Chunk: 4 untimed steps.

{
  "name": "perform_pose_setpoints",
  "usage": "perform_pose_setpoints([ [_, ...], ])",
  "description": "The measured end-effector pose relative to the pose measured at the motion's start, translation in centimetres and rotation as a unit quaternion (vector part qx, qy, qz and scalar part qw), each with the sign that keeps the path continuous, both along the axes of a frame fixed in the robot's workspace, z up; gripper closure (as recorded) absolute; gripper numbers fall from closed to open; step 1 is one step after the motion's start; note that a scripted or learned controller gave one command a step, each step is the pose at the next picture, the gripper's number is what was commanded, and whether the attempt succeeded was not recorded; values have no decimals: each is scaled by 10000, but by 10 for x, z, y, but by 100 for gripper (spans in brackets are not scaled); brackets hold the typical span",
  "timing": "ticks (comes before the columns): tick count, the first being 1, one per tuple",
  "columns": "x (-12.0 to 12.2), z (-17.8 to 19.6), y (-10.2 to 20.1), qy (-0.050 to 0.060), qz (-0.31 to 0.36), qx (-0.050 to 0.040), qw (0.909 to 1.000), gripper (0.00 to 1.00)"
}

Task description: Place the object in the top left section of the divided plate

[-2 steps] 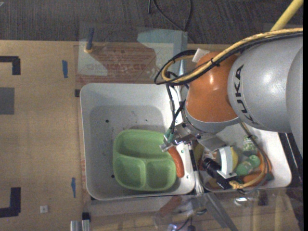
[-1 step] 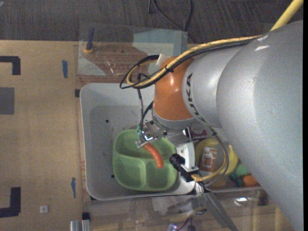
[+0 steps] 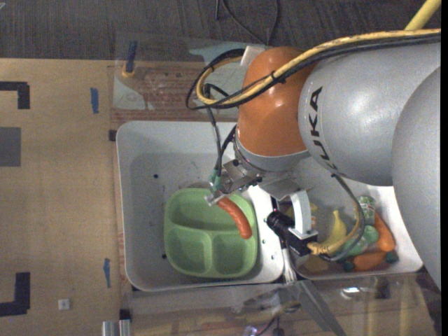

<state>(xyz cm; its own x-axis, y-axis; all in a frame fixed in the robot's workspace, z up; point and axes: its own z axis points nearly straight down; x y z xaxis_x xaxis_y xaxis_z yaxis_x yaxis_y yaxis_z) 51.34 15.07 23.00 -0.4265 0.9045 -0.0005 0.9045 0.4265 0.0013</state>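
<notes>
1. The grey arm [image 3: 378,110] with its orange band [image 3: 276,110] takes up the right and upper right of the frame, and it hides most of the boundary between the two white bins along with the upper part of the right bin
2. The gripper [image 3: 215,194] sits just left of centre, over the upper right edge of the green divided plate [image 3: 203,240]; its body is small and partly tangled with cables, so the fingers are hard to make out
3. An orange-red sausage [image 3: 236,217] — long and slightly curved — runs from the gripper tip down and to the right across the plate's right side; its upper end meets the fingertips and looks pinched between them, jaws set narrow
4. The sausage's lower end lies over the ridge near the plate's right rim; whether it touches the plate or hangs just above it cannot be told
5. The plate lies in the left bin [image 3: 140,187], at lower centre of the frame, with one long section along its upper left and two smaller ones below
6. The right bin [image 3: 413,261], lower right, is cut off by the arm — a yellow banana [image 3: 338,228], an orange carrot [image 3: 381,233] and some green items show, crowded together and partly hidden
7. Black and yellow cables [image 3: 210,82] loop above the wrist, at upper centre of the frame
8. Blue tape marks [image 3: 94,100] sit on the wooden bench [image 3: 56,187] at left
</notes>
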Motion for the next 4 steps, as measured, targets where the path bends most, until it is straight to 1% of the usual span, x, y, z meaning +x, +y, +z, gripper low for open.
perform_pose_setpoints([
  [1, -3, 20, -6, -12, 442, -3, 9990, 100],
  [2, -1, -19, -11, 27, -1545, -7, 9880, 100],
  [3, -21, 10, -25, 9, -1877, -4, 9822, 100],
  [4, -21, 10, -24, 11, -1872, -5, 9823, 0],
])
